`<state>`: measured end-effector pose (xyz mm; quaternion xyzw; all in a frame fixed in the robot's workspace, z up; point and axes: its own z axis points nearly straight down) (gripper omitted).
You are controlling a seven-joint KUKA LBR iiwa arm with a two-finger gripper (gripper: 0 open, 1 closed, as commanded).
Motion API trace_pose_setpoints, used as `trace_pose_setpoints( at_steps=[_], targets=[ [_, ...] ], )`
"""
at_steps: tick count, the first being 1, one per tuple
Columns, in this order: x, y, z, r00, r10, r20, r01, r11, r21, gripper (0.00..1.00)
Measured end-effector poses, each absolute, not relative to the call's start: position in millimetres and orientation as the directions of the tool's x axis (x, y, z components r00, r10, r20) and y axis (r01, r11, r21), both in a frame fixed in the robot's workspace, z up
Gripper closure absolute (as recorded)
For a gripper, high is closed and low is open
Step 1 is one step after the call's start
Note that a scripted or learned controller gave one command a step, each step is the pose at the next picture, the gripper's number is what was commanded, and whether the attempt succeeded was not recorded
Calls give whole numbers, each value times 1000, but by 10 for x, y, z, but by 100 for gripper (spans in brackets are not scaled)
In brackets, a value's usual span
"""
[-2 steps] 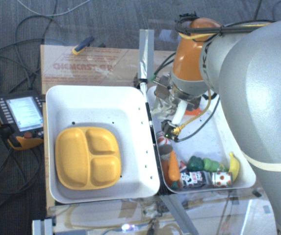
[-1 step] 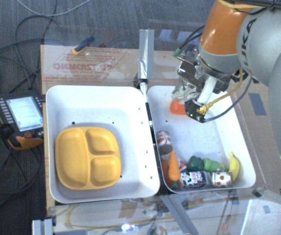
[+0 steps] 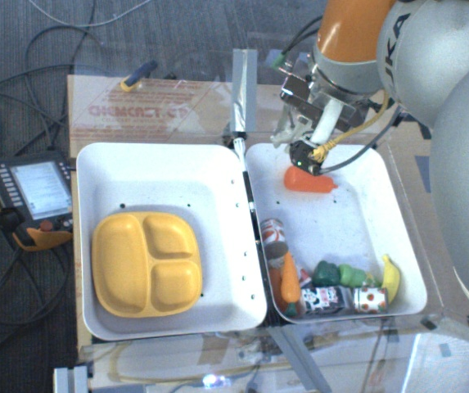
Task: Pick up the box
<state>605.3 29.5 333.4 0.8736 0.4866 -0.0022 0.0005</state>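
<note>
Along the right bin's [image 3: 350, 219] front wall, we find a small rectangular box [image 3: 326, 298], print unreadable, beside a smooth carrot [image 3: 287, 282]. Claw [image 3: 296, 139] hangs at the far rim; grip state we cannot tell.

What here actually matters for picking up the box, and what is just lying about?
For the job:
- black-and-white box or red-spotted box; I cannot tell which is meant
- right bin holding them

Lying about:
- yellow plate in the left bin
- orange vegetable
- can
- green toy
- banana
</note>
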Motion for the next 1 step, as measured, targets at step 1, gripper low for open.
trace_pose_setpoints(
  at_steps=[1],
  targets=[
    [5577,775,1819,436,900,-3,900,-436,-6,100]
  ],
)
